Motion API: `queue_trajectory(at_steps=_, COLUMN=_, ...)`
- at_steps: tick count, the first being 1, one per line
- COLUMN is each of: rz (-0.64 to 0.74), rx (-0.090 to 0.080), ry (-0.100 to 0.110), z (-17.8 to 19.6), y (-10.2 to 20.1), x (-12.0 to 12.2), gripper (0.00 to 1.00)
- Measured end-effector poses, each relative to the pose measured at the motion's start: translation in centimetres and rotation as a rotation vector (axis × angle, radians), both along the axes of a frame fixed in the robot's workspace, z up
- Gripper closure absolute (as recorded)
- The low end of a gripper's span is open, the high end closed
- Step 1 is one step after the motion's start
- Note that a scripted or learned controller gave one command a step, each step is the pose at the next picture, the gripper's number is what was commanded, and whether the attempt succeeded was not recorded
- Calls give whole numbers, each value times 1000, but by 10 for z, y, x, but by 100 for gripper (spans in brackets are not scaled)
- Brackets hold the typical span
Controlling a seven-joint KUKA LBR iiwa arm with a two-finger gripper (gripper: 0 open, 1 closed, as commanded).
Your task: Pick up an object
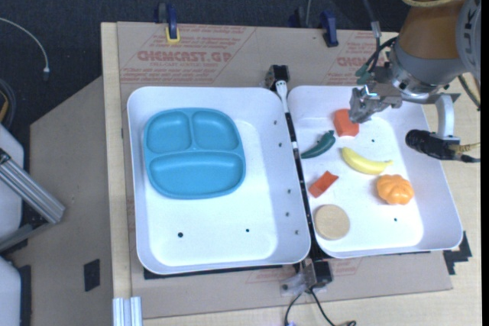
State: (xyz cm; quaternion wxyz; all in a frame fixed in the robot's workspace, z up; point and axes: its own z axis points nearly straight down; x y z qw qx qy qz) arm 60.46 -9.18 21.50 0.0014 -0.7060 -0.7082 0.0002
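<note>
The right bin point(428, 237) holds several small items. An orange-red block point(345, 124) lies near its far edge. Just up and right of that block, close above it, is my gripper point(364, 106). A dark green pod point(318, 144) lies left of the block. A yellow banana point(365, 161) rests in the middle, with an orange round fruit point(394, 189) to its right. Further forward are a red piece point(324, 183) and a tan round disc point(332, 221).
The left bin point(214, 240) holds a blue divided plate point(195, 152) in its far left part. Both bins sit on a brown board point(229, 46) held by blue clamps point(173, 23) at the back. The arm point(435, 19) comes in over the right bin's far right corner.
</note>
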Motion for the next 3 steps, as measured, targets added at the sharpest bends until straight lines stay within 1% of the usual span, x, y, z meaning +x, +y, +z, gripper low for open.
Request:
queue_trajectory(at_steps=1, rz=3, rx=1, ry=-1, z=12, y=54, x=-8, gripper=100)
queue_trajectory(at_steps=3, rz=1, rx=0, ry=0, z=17, y=172, x=-26, gripper=100)
